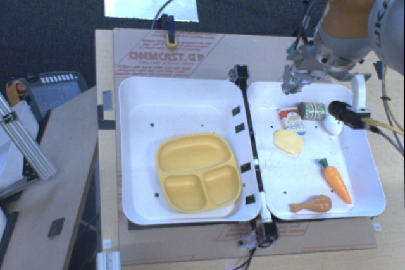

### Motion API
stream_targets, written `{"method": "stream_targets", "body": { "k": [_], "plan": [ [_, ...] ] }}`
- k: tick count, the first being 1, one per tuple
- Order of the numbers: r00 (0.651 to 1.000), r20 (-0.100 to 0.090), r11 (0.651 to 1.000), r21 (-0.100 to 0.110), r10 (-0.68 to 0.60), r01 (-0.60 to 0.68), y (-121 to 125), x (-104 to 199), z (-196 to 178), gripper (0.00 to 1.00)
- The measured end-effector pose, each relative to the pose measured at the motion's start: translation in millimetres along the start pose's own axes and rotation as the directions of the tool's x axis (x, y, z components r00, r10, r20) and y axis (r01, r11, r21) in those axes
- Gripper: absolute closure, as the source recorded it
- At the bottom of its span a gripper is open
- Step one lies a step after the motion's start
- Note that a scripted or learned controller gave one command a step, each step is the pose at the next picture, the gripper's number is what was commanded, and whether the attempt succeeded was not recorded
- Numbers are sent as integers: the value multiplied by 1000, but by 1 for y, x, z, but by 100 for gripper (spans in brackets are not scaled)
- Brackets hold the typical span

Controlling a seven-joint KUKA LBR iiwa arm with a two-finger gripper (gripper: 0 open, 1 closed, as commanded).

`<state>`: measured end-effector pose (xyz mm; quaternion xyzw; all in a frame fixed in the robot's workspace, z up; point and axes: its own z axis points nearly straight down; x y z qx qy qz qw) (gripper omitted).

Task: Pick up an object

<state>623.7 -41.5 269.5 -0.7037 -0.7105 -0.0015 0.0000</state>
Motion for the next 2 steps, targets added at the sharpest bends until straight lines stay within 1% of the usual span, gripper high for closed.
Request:
{"method": "stream_targets", "body": {
  "k": [1,2],
  "plan": [
    [1000,1,1000,1,0,0,5,60,17,100],
    [1000,-1,1000,1,0,0,-1,121,23,100]
  ]
}}
